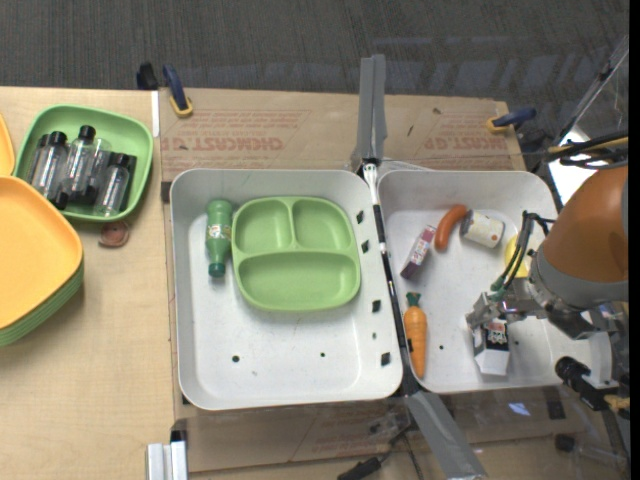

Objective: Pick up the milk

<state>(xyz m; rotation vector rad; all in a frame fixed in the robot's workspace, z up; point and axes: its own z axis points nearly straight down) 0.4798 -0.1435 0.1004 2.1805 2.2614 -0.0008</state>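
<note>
My gripper [492, 316] covers the top of the milk [494, 351], so I cannot tell its finger spacing. The orange plates [35, 263] run off the left edge.

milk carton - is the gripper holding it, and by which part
Cannot be told. The gripper sits right at the top of the milk carton in the right bin, but a hold isn't visible.

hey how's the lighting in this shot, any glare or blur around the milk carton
Camera view: even, soft light; the white right bin looks bright but not blown out. The milk carton is small and soft, partly covered by the gripper. Bright glare sits at the upper right edge.
</note>
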